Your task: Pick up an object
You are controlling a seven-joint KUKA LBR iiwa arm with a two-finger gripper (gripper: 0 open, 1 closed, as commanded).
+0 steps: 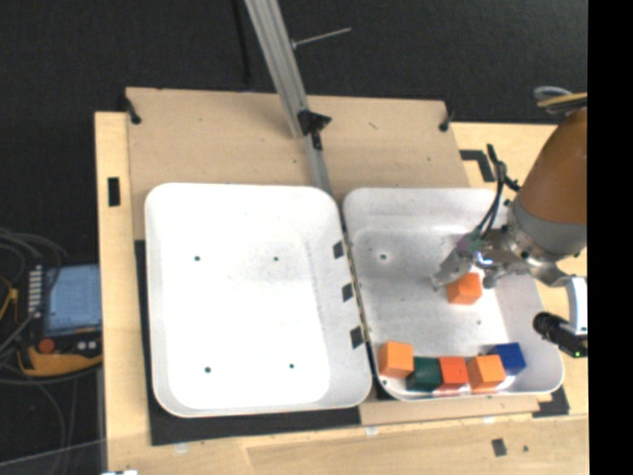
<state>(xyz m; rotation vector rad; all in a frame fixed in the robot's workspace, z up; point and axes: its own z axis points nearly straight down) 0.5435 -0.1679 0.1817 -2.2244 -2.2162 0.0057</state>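
Wooden bench (277, 137), seemingly black floor (119, 28)

Two white bins (247, 295), four orange blocks (398, 357), one green block (426, 374), one blue block (509, 356)

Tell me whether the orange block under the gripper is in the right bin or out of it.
In: the orange block sits inside the right bin walls, just below the gripper.

White bins (242, 295); orange blocks (398, 357), green block (426, 373), blue block (509, 356).
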